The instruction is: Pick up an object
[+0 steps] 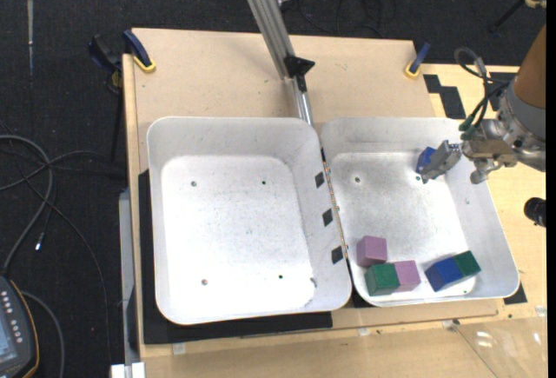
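Gripper (432, 163) hangs over the right bin (486, 211), can't really tell what its fingertips are doing. Blocks (373, 249) are clustered by the near rim, so I'd swing down there and go for the lone purple one.

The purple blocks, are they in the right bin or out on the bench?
In the right bin: both purple blocks rest on its floor near the front wall, beside a green block.

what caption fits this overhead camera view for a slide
Grey KUKA arm's claw poised over the right shallow white bin, above purple, green and blue blocks clustered at its near edge.
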Controlling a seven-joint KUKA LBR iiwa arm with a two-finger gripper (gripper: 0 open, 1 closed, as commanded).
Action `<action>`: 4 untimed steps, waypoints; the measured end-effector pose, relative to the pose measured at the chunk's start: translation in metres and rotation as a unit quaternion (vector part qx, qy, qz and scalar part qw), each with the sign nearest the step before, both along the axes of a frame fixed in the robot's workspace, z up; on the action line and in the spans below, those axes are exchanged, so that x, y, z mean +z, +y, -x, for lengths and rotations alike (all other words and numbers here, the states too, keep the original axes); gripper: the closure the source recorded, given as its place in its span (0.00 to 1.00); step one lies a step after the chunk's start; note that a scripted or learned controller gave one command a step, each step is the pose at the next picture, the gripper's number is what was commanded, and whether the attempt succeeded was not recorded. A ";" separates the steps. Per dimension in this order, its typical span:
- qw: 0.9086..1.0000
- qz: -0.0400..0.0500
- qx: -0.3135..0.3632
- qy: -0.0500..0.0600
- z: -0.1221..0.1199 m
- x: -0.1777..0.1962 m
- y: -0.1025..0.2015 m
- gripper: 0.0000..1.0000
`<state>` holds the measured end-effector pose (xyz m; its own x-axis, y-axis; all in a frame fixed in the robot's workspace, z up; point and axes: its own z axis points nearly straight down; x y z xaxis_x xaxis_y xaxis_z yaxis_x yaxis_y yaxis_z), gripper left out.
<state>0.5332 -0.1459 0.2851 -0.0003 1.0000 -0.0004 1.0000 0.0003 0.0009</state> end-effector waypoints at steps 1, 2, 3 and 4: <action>1.000 0.002 -0.003 0.000 -0.045 -0.034 -0.069 0.00; 1.000 0.000 0.002 0.002 -0.101 -0.119 -0.078 0.00; 1.000 -0.006 0.002 0.008 -0.148 -0.193 -0.073 0.00; 1.000 -0.001 0.001 0.002 -0.108 -0.189 -0.037 0.00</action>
